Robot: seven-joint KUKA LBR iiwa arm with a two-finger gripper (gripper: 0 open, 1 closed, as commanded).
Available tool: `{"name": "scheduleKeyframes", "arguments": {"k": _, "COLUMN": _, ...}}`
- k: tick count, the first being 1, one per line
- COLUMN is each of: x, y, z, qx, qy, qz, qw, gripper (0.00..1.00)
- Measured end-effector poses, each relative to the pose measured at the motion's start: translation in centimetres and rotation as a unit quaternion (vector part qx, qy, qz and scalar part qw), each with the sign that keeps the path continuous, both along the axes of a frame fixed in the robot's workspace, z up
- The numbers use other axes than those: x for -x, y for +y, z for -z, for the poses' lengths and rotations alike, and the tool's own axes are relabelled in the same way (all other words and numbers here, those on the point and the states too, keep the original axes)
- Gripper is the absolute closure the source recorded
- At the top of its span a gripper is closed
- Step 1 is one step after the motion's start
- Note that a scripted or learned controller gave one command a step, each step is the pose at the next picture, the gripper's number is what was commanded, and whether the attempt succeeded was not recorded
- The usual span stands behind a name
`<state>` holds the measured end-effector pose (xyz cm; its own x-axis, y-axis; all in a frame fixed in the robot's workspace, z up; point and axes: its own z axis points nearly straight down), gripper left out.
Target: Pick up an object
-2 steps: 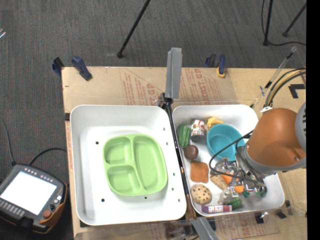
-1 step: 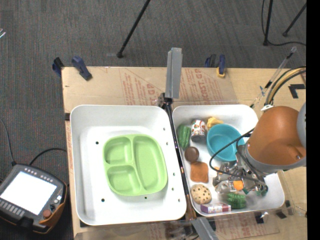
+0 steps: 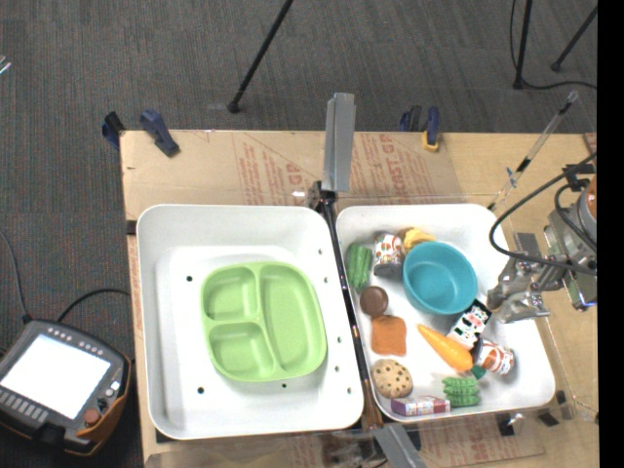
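Nothing's picked up yet: my hand [image 3: 522, 295] hovers at the right bin's [image 3: 526, 378] edge beside the blue bowl [image 3: 441, 277], can't tell its opening, grab's still ahead.

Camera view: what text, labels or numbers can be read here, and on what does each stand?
Cardboard sheet under the bins: red print, upside down, too blurred to read.
Small cans and: labels too small to read.
Small box: print too small to read.
Nothing else carries text.
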<state>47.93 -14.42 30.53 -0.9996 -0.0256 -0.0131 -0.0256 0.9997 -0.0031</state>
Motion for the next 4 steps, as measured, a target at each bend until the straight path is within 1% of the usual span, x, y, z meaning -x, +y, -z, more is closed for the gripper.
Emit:
{"name": "scheduleKeyframes", "arguments": {"k": 1, "x": -2.7, "y": -5.7, "z": 19.4, "qx": 0.0002, "qy": -0.003, "qz": -0.043, "qw": 0.9991, "gripper": 1.0}}
{"name": "scheduleKeyframes", "arguments": {"k": 2, "x": -2.4, "y": -5.7, "z": 19.7, "qx": -0.0008, "qy": 0.002, "qz": -0.043, "qw": 0.9991, "gripper": 0.0}}
{"name": "scheduleKeyframes", "arguments": {"k": 3, "x": -0.6, "y": 1.2, "z": 21.2, "qx": -0.0004, "qy": 0.001, "qz": -0.043, "qw": 0.9991, "gripper": 0.0}}
{"name": "scheduleKeyframes", "arguments": {"k": 4, "x": -0.4, "y": 3.9, "z": 21.3, "qx": 0.0, "qy": 0.002, "qz": -0.004, "qw": 1.0, "gripper": 0.0}}
